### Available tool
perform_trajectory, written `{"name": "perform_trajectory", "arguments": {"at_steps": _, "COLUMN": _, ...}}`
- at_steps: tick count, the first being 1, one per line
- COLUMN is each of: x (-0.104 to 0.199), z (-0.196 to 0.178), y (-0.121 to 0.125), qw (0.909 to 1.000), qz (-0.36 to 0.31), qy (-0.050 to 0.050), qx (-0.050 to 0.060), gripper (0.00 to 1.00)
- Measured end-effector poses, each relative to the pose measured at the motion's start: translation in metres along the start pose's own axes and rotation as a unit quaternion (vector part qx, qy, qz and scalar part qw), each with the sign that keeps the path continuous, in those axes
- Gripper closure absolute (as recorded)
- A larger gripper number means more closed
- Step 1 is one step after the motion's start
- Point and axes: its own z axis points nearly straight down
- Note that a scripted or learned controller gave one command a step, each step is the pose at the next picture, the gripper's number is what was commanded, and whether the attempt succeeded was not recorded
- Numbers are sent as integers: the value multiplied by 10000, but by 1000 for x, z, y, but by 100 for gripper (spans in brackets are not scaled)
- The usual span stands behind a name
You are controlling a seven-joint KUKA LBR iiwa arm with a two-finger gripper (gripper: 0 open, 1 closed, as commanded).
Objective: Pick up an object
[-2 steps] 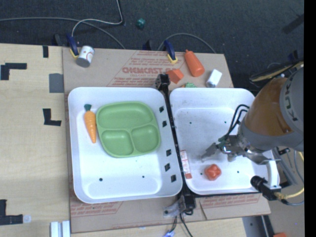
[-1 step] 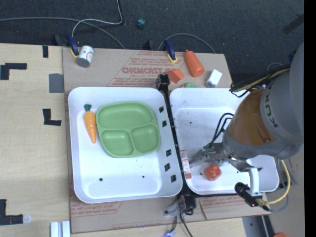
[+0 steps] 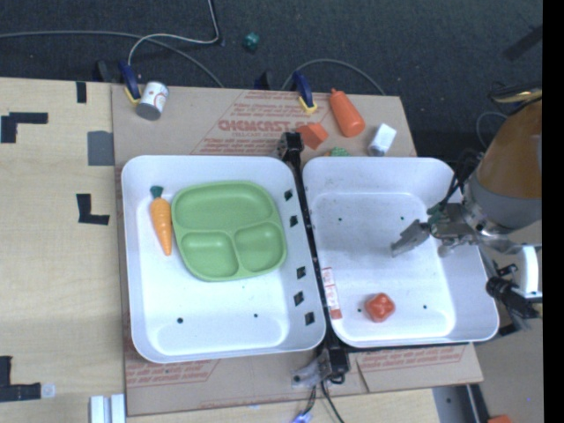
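Observation:
A small red object point(image 3: 380, 307) lies near the front wall of the right bin point(image 3: 352, 176). My gripper point(image 3: 421, 244) hangs over that bin's right half, above and to the right of the red object and apart from it. Its two grey fingers point(image 3: 406, 238) are spread open with nothing between them. In the left bin point(image 3: 141, 263) a green divided plate point(image 3: 231, 230) lies with an orange toy carrot point(image 3: 161, 223) beside its left edge.
Behind the bins on the cardboard lie an orange bottle-shaped toy point(image 3: 346, 113), a small orange block point(image 3: 315, 134), a white cube point(image 3: 382, 137) and a white can point(image 3: 153, 98). Black clips line the divider between the bins point(image 3: 304, 245). The arm's body point(image 3: 515, 170) looms at the right.

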Motion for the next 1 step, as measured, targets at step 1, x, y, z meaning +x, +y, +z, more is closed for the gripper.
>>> {"name": "perform_trajectory", "arguments": {"at_steps": 1, "x": 45, "z": 95, "y": -27, "qw": 10000, "qz": -5, "qy": 19, "qx": 23, "gripper": 0}}
